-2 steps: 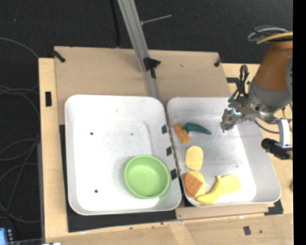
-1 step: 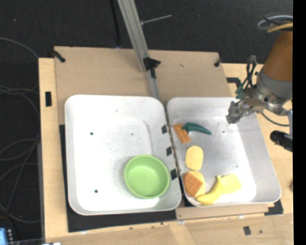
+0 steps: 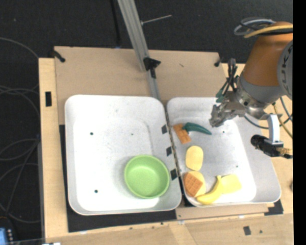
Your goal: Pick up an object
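1. The jaws (image 3: 218, 117) hang over the upper part of the right bin (image 3: 245, 152), above bare floor and just right of the green pepper-like piece (image 3: 197, 128). I cannot tell how far they are parted, and nothing is seen between them.
2. The likely picks all lie in the right bin: the green piece, an orange wafer (image 3: 182, 133) against the left wall, a pale yellow oval (image 3: 195, 157) near the middle, a waffle-like piece (image 3: 193, 182) and a banana (image 3: 210, 194) beside a yellow block (image 3: 230, 182) at the near edge.
3. To do the grasp well, I would choose the yellow oval: it sits apart from its neighbours, so the jaws can straddle it cleanly. Centre above it before descending.
4. The wafer and waffle hug the bin wall, leaving little room on that side. The banana touches the yellow block.
5. The left bin (image 3: 92, 121) holds a green bowl (image 3: 146, 175) near its front; the bin's rear floor is open. The desk (image 3: 188, 68) behind carries a slanted metal post (image 3: 135, 27), well away from the arm's approach.
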Available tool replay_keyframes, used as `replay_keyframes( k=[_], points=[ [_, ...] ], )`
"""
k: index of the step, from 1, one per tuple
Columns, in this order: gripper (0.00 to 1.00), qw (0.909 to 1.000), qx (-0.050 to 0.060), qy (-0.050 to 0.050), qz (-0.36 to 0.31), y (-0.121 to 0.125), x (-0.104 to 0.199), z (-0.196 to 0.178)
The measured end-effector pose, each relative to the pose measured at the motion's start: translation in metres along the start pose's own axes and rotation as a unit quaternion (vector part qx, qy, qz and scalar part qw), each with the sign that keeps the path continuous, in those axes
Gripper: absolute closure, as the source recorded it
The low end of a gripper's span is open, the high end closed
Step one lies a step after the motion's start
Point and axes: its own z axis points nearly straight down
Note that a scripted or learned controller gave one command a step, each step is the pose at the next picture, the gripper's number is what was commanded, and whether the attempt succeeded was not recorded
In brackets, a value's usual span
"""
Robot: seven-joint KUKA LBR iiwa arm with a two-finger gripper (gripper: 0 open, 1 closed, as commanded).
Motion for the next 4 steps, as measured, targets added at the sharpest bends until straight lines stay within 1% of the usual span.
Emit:
replay_keyframes(
  k=[1,2,3,4],
  points=[
    [1.0,1.0,0.0,0.0,0.0,-0.018,0.046,0.003],
    [1.0,1.0,0.0,0.002,-0.003,-0.03,0.096,-0.01],
    [1.0,1.0,0.001,0.001,-0.002,-0.038,0.139,-0.006],
    [1.0,1.0,0.0,0.002,-0.003,-0.037,0.196,-0.004]
  ],
)
